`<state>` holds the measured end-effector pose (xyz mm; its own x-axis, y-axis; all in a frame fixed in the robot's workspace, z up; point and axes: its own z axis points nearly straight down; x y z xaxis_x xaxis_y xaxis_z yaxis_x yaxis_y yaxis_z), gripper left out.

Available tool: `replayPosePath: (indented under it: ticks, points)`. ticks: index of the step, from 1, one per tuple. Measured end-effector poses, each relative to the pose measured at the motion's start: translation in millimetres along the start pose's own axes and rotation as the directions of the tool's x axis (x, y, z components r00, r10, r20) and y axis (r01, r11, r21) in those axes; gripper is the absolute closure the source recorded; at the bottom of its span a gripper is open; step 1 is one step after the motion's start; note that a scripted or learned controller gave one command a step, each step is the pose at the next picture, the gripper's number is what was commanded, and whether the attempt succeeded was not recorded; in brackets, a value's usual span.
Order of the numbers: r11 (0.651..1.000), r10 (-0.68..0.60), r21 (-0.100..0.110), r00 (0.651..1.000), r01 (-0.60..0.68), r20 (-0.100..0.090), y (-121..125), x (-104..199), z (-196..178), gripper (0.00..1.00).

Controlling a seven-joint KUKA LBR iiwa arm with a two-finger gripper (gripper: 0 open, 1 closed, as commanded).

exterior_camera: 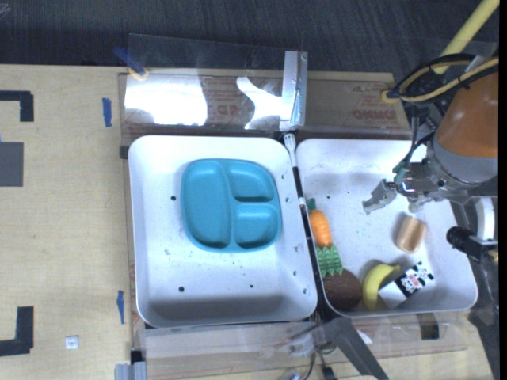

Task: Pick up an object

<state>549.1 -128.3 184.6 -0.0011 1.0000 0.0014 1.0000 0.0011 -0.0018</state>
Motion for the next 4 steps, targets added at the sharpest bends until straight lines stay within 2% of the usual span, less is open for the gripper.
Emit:
replayPosePath:
  ticks: [1,2,3,4]
  points:
    - [0.998,-0.07,-0.006,0.998,0.07,0.002,-32.5,-4.3,-47.3,0.0]
    - [0.984,-0.181,0.0,0.983,0.181,0.002,26.2,32.6,85.8,0.0]
    - [0.999,-0.035,-0.005,0.999,0.035,0.002,61.1,29.3,97.4,0.0]
    - [0.999,-0.049,-0.005,0.999,0.049,0.003,18.6,-17.8,44.9,0.0]
